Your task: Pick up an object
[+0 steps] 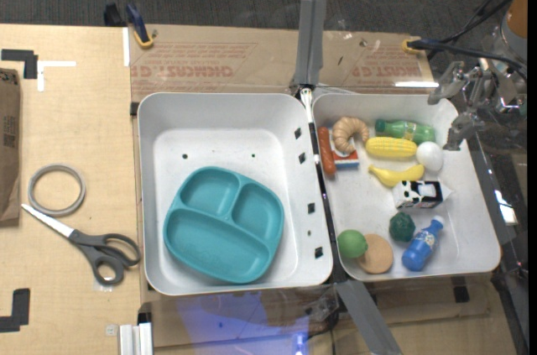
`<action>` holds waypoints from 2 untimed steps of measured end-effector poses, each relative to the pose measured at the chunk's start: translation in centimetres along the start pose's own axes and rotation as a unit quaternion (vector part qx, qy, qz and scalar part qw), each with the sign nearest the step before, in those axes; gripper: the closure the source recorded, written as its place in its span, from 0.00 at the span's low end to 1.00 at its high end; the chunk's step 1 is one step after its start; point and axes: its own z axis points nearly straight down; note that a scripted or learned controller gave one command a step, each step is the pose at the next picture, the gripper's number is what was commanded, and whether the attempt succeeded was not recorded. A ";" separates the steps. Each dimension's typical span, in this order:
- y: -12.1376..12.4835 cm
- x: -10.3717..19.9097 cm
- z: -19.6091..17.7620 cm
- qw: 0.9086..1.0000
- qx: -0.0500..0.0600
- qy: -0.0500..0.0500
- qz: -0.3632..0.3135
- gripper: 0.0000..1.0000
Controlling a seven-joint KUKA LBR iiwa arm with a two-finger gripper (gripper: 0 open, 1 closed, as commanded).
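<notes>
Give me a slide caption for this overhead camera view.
Gripper poised at the right bin's far corner above toy food; teal divided plate in the left bin.

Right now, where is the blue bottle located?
The blue bottle lies in the right bin, near its front right corner, beside the tan round object and just below the dark green object.

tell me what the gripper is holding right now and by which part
Nothing is held. The gripper sits at the right bin's upper right rim, apart from the toys.
</notes>
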 end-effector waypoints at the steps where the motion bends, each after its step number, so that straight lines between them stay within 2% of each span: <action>1: 0.0 -1.3 15.2 1.000 0.000 0.000 -0.020 0.00; 2: 5.5 -2.9 17.1 0.995 0.000 -0.001 -0.095 0.00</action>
